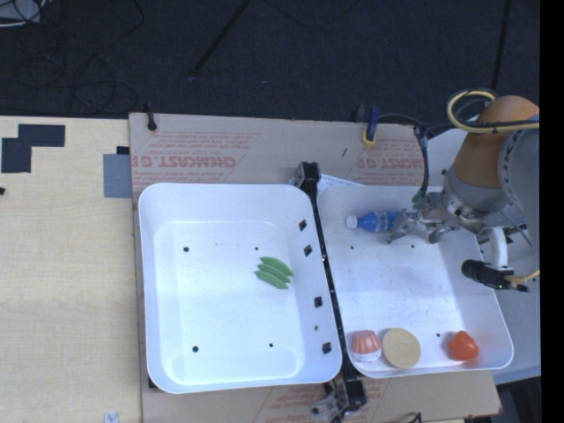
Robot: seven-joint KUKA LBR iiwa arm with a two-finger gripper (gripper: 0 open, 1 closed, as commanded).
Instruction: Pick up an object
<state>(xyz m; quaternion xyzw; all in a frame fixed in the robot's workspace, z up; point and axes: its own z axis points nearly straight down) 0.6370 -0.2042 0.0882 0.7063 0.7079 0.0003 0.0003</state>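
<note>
A small clear bottle with a blue label (374, 222) lies on its side near the back of the right bin (414, 280), its white cap pointing left. My gripper (414, 228) is low over the bin, right at the bottle's right end; whether it touches the bottle cannot be made out. Along the right bin's front wall sit a pink and white piece (366, 345), a tan round disc (402, 348) and a red ball-like object (462, 345). A green pod-like object (274, 272) lies in the middle of the left bin (176, 324).
The grey arm with its orange band (493, 148) comes in from the right, over the right bin's back corner. A black divider (322, 271) runs between the two bins. Cables loop behind the arm.
</note>
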